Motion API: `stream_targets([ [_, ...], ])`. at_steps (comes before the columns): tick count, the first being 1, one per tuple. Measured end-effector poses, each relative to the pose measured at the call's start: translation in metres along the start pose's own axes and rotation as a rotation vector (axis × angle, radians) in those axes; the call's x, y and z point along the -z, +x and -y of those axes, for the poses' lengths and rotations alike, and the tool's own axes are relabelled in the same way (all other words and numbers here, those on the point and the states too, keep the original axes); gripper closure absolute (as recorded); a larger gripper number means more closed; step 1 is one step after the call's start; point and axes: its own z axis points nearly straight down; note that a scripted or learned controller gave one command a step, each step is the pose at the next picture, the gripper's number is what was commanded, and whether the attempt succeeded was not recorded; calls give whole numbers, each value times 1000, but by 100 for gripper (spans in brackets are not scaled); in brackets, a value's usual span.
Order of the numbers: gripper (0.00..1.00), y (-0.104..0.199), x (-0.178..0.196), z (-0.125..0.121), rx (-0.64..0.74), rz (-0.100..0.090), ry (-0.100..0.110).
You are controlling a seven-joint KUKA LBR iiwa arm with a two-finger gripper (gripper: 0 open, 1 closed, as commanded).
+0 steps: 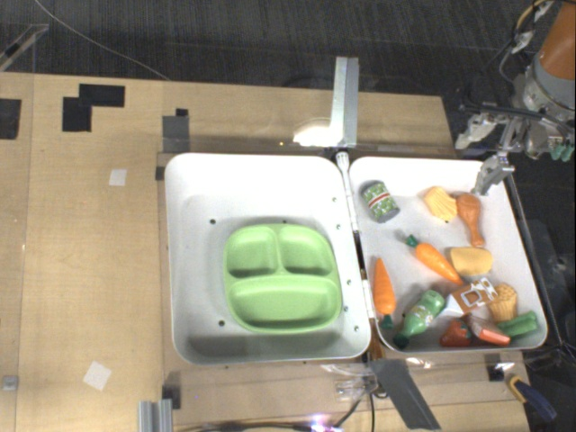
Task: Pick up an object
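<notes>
Camera view puts your hand at the far right corner of the right white bin, just above its rim. Whether it is spread or pressed together, I cannot tell; nothing is seen in it. The toys lie untouched in that bin: brown plastic drumstick nearest, yellow ridged piece beside it, orange plastic carrot further in. You have picked nothing yet; descent, grasp and lift all remain.

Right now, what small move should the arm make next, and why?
Probably lower the gripper toward the chicken leg just below it in the right bin. The gripper hangs over that bin's far right corner with nothing between its fingers, and the leg is the closest toy.
</notes>
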Motion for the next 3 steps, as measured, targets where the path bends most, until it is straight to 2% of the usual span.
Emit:
stream_targets([
  [1, 0, 60, -135, -8, -22, -13, -3],
  [2, 0, 83, -185, -41, 25, 6, 2],
  [3, 0, -3, -186, -68, -5, 6, -1],
])
